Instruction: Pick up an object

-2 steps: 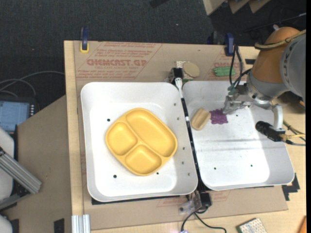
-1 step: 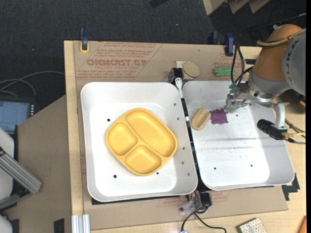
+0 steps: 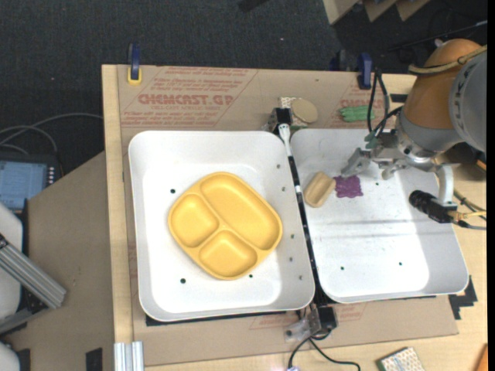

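Within the right bin, the end effector, grip state indiscernible, is hovering near a purple object lying beside a tan block; a yellow divided tray is occupying the left bin.

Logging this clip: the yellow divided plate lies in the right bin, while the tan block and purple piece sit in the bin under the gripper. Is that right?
Not quite. The camera view shows the yellow divided plate in the left bin, not the right. The tan block and purple piece do sit in the right bin, near the gripper.
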{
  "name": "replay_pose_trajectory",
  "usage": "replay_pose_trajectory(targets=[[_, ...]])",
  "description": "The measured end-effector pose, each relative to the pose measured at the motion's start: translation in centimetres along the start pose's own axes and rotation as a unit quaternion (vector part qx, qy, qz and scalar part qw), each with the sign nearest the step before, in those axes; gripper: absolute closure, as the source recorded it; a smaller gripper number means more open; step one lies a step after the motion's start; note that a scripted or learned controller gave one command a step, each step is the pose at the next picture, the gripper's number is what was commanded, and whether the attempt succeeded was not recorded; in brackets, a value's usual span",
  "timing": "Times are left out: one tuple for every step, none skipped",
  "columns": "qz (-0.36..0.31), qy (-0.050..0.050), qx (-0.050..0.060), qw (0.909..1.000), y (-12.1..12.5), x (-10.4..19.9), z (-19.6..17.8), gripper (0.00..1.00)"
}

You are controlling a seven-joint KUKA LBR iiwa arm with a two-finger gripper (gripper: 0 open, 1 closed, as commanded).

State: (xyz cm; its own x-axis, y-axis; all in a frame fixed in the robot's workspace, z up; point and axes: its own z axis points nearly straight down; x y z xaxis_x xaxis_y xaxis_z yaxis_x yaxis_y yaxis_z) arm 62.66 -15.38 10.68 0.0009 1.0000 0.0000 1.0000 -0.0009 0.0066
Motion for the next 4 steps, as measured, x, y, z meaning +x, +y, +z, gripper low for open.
replay_pose_trajectory(targets=[[-0.001, -0.001, 0.004, 1.0, -3.6, 4.1, 2.2, 0.0], [0.0, -0.006, 0.001, 1.0, 0.2, 4.5, 2.1, 0.0], [0.001, -0.002, 0.002, 1.0, -0.2, -0.6, 2.2, 0.0], [0.0, -0.002, -0.001, 1.0, 0.0, -0.4, 1.0, 1.0]])
